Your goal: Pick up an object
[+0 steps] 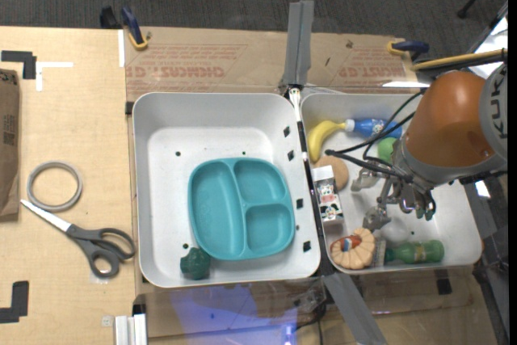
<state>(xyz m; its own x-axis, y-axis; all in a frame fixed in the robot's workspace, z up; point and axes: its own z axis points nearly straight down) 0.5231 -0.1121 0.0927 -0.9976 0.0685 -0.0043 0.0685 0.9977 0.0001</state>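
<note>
My claw (401,204) hangs over the middle of the right bin (460,254), how wide I cannot tell, so I should drop straight onto the green bottle (415,252) along the near edge, clear of the shell (355,248) beside it.

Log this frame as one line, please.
tool: above right white bin | holding: nothing seen | nearest: round orange toy | teal divided plate: left bin
</note>
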